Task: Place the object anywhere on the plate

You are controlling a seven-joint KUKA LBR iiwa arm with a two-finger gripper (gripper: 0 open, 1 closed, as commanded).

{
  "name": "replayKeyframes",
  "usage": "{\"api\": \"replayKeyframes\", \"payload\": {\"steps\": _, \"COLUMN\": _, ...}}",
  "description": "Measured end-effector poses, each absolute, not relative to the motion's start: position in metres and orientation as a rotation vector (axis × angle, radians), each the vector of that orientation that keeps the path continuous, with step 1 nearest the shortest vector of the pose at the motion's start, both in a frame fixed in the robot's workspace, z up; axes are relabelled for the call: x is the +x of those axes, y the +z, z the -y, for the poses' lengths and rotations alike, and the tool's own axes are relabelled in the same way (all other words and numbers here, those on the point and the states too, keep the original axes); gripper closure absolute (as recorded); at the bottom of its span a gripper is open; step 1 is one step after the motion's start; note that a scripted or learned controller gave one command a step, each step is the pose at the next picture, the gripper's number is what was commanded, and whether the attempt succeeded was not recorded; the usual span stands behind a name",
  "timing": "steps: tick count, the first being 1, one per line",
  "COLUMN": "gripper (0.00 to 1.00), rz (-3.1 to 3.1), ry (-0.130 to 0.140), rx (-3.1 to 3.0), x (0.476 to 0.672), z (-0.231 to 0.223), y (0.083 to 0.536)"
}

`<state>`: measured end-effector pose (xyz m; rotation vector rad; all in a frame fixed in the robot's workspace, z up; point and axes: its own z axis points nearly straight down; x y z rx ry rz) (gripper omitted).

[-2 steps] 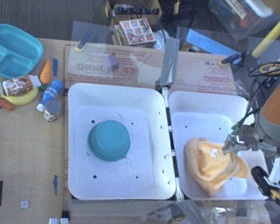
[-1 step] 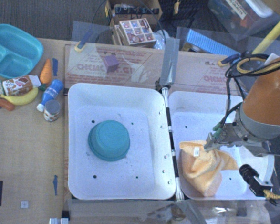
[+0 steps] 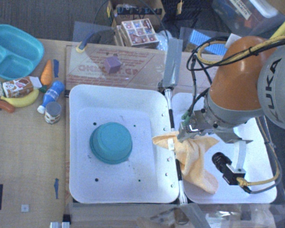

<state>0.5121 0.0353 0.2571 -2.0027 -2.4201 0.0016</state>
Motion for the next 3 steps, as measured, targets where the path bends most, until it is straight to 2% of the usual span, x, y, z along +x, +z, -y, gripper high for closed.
{"api": "replayKeyframes", "payload": {"steps": 1, "gripper": 1.0, "rz": 2.31, "ry": 0.002, "rx": -2.13, "x": 0.548, "z": -0.122, "y": 0.236}}
{"api": "replayKeyframes", "payload": {"steps": 2, "gripper": 1.0, "rz": 2.352, "ry": 0.002, "rx": -2.084, "x": 0.564, "z": -0.179, "y": 0.204}}
{"api": "replayKeyframes", "payload": {"steps": 3, "gripper": 0.0, "rz": 2.352, "ry": 0.001, "rx": -2.084, "x": 0.564, "z": -0.179, "y": 0.204}}
